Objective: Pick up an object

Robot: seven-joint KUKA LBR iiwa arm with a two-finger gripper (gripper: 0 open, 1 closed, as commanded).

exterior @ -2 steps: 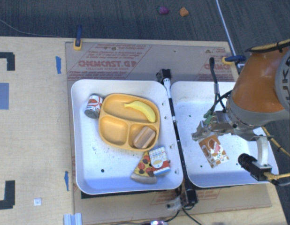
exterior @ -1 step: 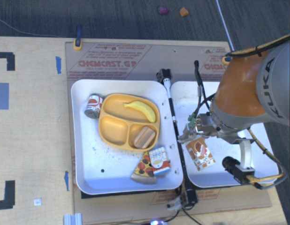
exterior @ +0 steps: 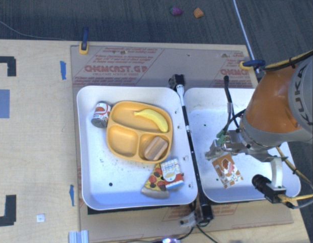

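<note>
We start with the bench (exterior: 35,151), pale wood, with a brown printed board on it under both bins. On that board sit the left bin (exterior: 90,186) and the right bin (exterior: 207,108), white and shallow, side by side with a dark strip between them. Over the right bin we have the arm (exterior: 275,110), its orange band big in our view, reaching in from the right.

Next in size, the yellow tray (exterior: 121,140) with three compartments, lying in the upper middle of the left bin. In its top compartment we see a banana (exterior: 152,118); in the lower right compartment, a brownish sausage-like piece (exterior: 155,147). Touching the tray's left edge is a small can (exterior: 100,114) on its side.

Below the tray, near the left bin's front edge, a pizza slice (exterior: 155,184) lies with a little carton (exterior: 171,170) on top of it.

Now the gripper (exterior: 221,147): it sits low in the right bin, just above a flat card (exterior: 227,169) with a red picture. Whether its tips are spread or pressed together, we cannot tell from here, and we cannot tell if it touches the card.
</note>
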